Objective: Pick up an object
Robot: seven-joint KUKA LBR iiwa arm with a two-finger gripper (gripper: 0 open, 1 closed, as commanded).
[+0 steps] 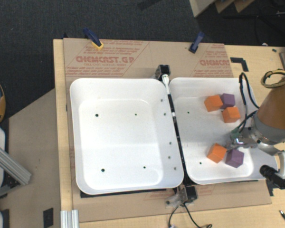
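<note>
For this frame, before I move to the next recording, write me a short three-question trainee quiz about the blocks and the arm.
1. True or false: all the blocks lie in the right bin.
2. How many orange blocks and how many purple blocks are there?
3. Which pair sits nearest the gripper? A) the upper orange block and upper purple block; B) the lower orange block and lower purple block; C) the middle orange block alone.

Key
1. True.
2. Three orange, two purple.
3. B.
</note>
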